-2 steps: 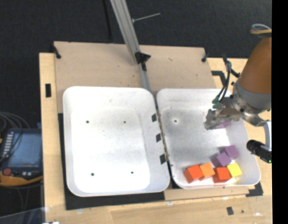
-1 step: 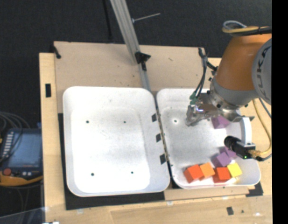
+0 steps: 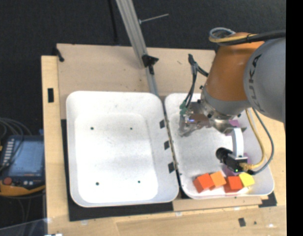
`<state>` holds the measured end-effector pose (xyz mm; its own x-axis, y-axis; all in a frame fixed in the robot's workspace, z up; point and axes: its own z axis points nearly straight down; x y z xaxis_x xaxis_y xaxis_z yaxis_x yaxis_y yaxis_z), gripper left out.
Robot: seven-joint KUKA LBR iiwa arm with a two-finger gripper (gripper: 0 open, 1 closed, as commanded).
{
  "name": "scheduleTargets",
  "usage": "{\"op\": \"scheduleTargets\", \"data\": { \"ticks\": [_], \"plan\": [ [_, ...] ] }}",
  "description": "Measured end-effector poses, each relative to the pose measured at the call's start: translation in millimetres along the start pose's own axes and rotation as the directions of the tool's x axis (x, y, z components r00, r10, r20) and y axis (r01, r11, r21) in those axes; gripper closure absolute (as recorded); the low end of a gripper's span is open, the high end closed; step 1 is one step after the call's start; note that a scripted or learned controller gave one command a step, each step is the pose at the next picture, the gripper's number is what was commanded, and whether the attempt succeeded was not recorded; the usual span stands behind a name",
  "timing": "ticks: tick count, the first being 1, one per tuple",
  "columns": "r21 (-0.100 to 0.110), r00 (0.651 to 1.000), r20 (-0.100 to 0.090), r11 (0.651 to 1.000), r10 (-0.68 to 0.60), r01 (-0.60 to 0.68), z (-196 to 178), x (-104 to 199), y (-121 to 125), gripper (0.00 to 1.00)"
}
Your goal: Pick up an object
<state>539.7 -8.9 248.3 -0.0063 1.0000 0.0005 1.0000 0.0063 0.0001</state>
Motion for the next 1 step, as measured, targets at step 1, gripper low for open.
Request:
{"op": "scheduleTargets", "data": {
  "ticks": [1],
  "plan": [
    [-0.001,1.000,0.001,1.000,0.000,0.000,6.5,42.5,11.2,1.00]
  ]
}}
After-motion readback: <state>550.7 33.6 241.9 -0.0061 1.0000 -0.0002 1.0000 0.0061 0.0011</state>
